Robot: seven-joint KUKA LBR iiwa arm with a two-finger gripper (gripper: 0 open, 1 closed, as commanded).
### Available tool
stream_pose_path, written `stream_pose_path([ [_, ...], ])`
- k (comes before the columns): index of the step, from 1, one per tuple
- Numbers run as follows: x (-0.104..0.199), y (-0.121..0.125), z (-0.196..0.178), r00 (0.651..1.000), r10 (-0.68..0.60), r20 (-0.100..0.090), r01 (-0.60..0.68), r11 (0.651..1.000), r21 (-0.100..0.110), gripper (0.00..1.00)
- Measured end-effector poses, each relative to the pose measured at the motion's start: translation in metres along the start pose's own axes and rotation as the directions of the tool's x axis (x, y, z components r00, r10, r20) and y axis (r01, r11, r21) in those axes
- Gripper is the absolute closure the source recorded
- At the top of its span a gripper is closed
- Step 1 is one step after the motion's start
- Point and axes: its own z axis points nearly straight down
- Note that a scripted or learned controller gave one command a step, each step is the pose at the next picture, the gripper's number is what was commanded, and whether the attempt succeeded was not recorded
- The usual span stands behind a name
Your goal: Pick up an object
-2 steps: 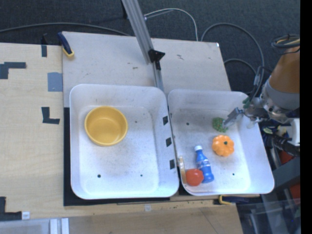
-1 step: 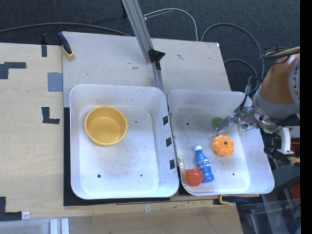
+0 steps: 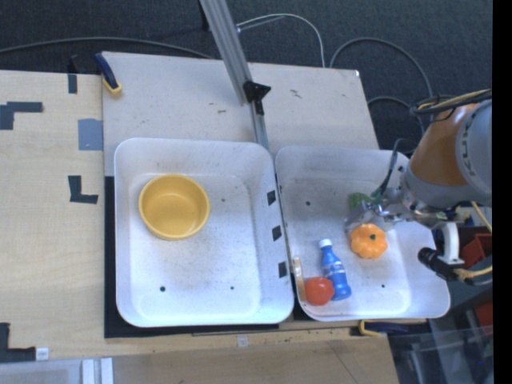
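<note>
From above, the gripper (image 3: 374,210) sits low in the right bin (image 3: 320,170), just above the orange pumpkin (image 3: 369,241); whether it grips anything cannot be told. A blue bottle (image 3: 334,270) and red ball (image 3: 318,290) lie nearby

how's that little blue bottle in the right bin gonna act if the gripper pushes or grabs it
The blue bottle lies on its side, so it would probably roll if nudged. It touches the red ball, so a push may shift both. It looks small, smooth plastic, likely light and somewhat slippery between the fingers.
</note>
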Motion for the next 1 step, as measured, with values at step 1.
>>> stream_pose_path([
  [1, 0.0005, 0.0004, -0.0116, 1.0, -0.001, -0.001, 0.001, 1.0, 0.0, 1.0],
])
